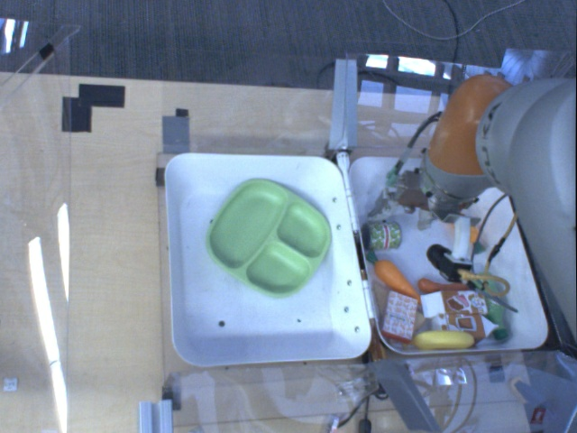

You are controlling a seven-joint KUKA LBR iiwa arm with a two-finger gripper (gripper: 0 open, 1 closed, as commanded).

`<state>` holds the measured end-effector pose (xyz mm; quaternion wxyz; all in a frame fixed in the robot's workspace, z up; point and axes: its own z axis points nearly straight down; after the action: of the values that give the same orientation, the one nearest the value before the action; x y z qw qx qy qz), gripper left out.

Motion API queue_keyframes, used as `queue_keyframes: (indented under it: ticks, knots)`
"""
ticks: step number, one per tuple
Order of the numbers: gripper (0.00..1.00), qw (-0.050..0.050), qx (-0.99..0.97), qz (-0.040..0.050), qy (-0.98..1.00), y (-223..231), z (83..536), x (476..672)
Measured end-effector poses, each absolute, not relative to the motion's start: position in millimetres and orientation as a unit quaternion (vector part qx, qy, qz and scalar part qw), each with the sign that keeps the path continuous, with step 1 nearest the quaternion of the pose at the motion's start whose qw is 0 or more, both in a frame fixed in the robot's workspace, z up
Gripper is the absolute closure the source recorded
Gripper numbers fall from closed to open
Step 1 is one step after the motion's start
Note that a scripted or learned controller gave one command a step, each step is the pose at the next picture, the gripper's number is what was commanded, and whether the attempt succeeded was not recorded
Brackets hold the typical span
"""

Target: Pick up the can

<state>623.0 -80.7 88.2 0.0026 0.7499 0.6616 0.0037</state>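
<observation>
Just below-left of the pincer [406,198] lies the can [385,235].

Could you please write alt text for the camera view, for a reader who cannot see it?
A grey robot arm with an orange band reaches from the right over the right white bin, where a small can lies on its side near a carrot, a banana and other toy items. The left white bin holds a green divided plate.

No text reads clearly (the can [385,234] label and the small boxes [401,315] are blurred).
</observation>
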Motion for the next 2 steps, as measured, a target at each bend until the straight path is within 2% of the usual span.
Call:
queue_keyframes:
  ticks: [1, 2]
  knots:
    - [0.0, 0.003, 0.78, 0.0046, 0.625, -82.8, 88.4, 607.9]
    - [0.0, 0.003, 0.821, 0.0054, 0.571, -85.2, 88.9, 575.7]
